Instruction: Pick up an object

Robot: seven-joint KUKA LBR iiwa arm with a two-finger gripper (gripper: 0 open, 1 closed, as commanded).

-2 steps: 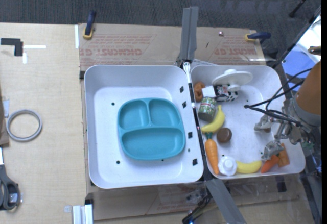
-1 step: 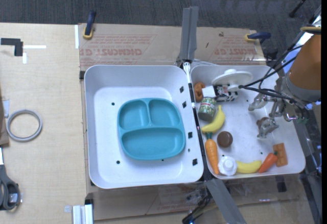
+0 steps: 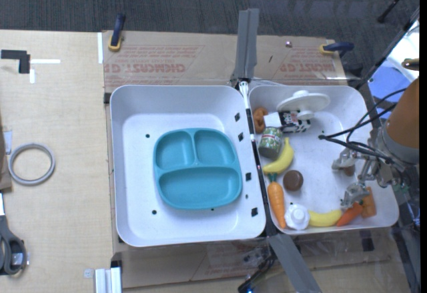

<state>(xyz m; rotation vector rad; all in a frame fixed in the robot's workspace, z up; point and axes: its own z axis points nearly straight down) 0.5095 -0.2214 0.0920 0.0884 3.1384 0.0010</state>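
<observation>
My gripper (image 3: 354, 183) hangs low over the right side of the right bin (image 3: 320, 171), reaching in from the right edge. Just below it lies a small orange carrot (image 3: 353, 211), beside a yellow banana-shaped piece (image 3: 325, 218). Further left in the same bin are a brown ball (image 3: 293, 180), a larger carrot (image 3: 276, 201), a white bottle-like item (image 3: 297, 217), a yellow banana (image 3: 281, 159) and a green can (image 3: 270, 141). A black-and-white toy (image 3: 294, 121) and a white lid (image 3: 304, 101) sit at the back. I see nothing held in the gripper.
The left bin (image 3: 133, 151) holds a teal divided plate (image 3: 198, 168). A grey ring (image 3: 29, 163) and scissors (image 3: 12, 253) lie on the bench to the left. Cables (image 3: 347, 131) run across the right bin's far right side toward the arm.
</observation>
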